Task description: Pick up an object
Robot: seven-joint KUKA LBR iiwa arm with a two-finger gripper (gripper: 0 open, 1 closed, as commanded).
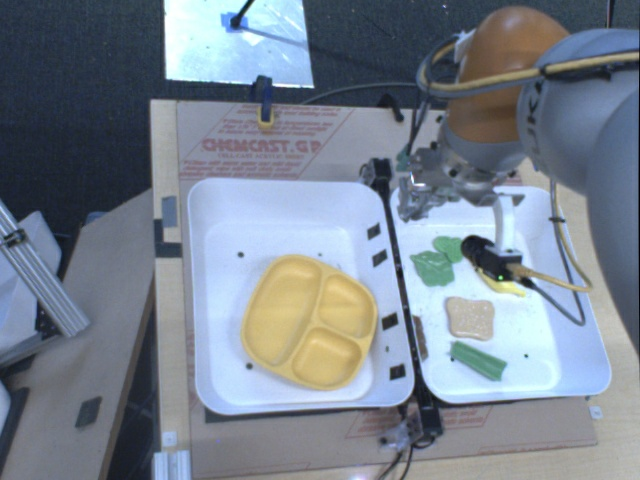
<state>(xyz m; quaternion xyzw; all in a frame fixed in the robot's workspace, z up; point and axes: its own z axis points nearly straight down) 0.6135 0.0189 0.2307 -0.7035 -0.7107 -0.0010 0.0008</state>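
We see the gripper [418, 200] poised over the right bin [565, 353] at its 11 o'clock corner; we cannot tell whether it is open or closed. In that bin, green leaves [434, 266] lie near the centre, with toast [470, 318] at their 5 o'clock and a green stick [478, 360] beyond. The left bin [220, 238] holds 1 yellow plate [310, 320].

There are two white bins, a left bin [215, 268] and a right bin [572, 360]. There is one yellow plate [310, 320] (it has three little parts to it). There is one piece of toast [470, 318]. There is one long green stick [478, 360]. There are two green leafy bits [432, 267], I think, sitting very close together.
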